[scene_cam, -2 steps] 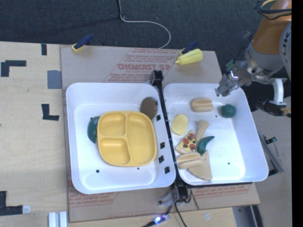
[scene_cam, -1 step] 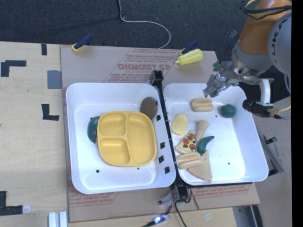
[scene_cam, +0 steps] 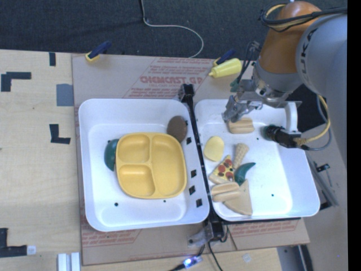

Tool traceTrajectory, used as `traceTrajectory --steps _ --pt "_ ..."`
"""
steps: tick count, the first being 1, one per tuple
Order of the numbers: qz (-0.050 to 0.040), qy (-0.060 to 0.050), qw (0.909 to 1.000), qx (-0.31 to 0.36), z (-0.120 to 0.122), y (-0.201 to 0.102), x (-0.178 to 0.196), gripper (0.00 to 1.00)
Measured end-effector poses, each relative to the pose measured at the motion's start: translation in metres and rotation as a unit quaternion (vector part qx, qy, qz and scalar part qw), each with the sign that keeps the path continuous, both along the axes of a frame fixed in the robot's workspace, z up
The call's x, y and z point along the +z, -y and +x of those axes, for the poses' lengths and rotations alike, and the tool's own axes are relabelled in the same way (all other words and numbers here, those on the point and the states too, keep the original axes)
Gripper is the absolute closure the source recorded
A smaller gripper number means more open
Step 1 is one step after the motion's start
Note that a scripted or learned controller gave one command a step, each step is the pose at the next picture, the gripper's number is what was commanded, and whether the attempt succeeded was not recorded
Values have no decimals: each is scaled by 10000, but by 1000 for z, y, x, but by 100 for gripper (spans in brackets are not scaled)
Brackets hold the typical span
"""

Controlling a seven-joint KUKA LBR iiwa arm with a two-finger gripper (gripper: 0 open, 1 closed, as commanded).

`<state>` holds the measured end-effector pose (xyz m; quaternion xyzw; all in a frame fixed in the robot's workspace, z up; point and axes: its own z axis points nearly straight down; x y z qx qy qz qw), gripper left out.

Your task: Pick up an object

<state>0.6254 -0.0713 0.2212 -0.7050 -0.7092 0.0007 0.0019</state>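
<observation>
My gripper (scene_cam: 236, 113) hangs over the far part of the right bin (scene_cam: 285, 199), just above a tan bread-like piece (scene_cam: 241, 127). Its fingertips (scene_cam: 230, 115) point down at the piece's left end; nothing shows between them. Nearer the front lie a pale yellow round chip (scene_cam: 214, 148), an ice-cream cone (scene_cam: 241, 151), a pizza slice (scene_cam: 224, 170), a teal piece (scene_cam: 244, 171) and tan wedge pieces (scene_cam: 234, 196). The left bin (scene_cam: 93, 151) holds a yellow divided plate (scene_cam: 151, 165), a brown round object (scene_cam: 177, 127) and a dark teal object (scene_cam: 110, 154) partly under the plate.
A black divider (scene_cam: 193, 145) with clamps runs between the bins. A yellow clamp (scene_cam: 227, 68) and a blue-yellow clamp (scene_cam: 98, 50) sit on the cardboard behind. A black cable fitting (scene_cam: 276, 134) juts over the right bin beside the arm.
</observation>
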Motion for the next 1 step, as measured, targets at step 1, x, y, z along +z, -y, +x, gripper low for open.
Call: traceTrajectory --steps 1 --pt "0 2 10000 8 -14 -64 2 100"
